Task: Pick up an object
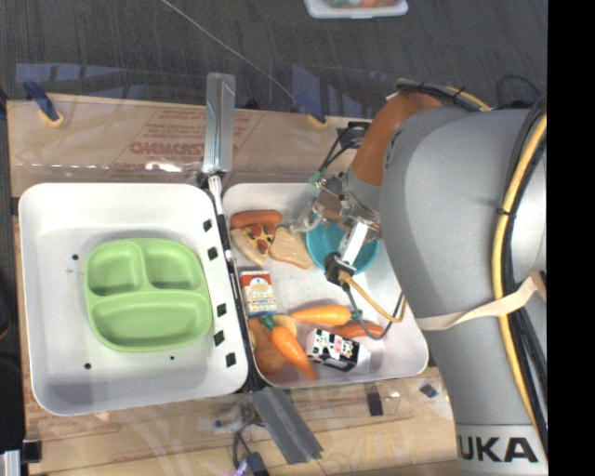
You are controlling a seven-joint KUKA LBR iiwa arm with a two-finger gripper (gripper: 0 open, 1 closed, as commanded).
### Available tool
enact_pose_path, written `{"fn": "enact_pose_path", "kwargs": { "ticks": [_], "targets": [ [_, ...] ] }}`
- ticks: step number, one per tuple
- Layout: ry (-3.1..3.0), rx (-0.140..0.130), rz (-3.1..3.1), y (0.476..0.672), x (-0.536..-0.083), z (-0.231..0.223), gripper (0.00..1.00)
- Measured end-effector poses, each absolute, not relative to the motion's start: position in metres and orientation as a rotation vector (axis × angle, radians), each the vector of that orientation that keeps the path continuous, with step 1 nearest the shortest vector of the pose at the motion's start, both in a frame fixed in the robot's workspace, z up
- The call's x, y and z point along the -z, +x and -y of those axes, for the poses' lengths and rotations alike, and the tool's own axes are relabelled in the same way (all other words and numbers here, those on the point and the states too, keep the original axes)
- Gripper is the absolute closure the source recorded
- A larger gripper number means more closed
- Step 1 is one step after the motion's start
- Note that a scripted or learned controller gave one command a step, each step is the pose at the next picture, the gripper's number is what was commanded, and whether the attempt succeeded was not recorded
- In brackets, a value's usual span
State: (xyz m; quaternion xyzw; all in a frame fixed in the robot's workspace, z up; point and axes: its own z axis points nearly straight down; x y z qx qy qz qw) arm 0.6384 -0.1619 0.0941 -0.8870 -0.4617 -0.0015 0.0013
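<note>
My gripper (314, 216) hangs low over the upper middle of the right bin (409, 346), at the left rim of a teal bowl (327, 249) and just above a slice of toast (290, 249). The wrist and grey arm hide much of the bowl. A sausage (255, 219) and a pizza slice (254, 242) lie to the left of the gripper. Further down the bin are a small orange carton (258, 291), two carrots (321, 314) (289, 346) and a black-and-white patterned can (333, 349).
The left bin (46, 279) holds a green divided plate (146, 293). A divider with black clips (221, 279) runs between the bins. The arm's bulk (465, 232) covers the right bin's right side. A white tray (356, 7) lies at the top edge.
</note>
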Motion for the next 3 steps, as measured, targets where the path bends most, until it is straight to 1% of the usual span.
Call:
{"fn": "enact_pose_path", "kwargs": {
  "ticks": [1, 2, 3],
  "targets": [
    [-2.772, 0.011, 1.464, 0.641, -0.109, 0.158, 1.0],
    [-2.947, -0.001, 1.081, 0.621, -0.192, 0.08, 1.0],
    [-2.921, -0.011, 1.147, 0.566, -0.161, 0.125, 1.0]
  ]
}}
